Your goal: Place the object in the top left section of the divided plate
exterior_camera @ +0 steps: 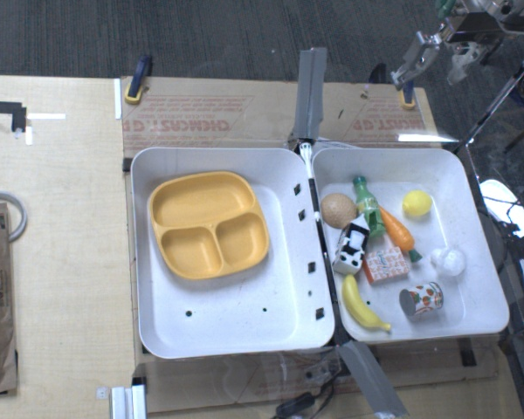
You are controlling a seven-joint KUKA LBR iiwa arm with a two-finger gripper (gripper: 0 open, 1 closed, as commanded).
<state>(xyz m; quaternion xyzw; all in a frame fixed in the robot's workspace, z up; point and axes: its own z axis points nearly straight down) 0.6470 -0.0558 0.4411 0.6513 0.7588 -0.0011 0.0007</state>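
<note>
Raised well above the bench's far right corner, the gripper [430,49] hangs with fingers apart and nothing between them. No object is picked yet: the candidates, such as a banana [362,304] and carrot [396,226], lie in the right bin [480,317]. The yellow divided plate [210,224] waits in the left bin [236,326], every section bare.
</note>
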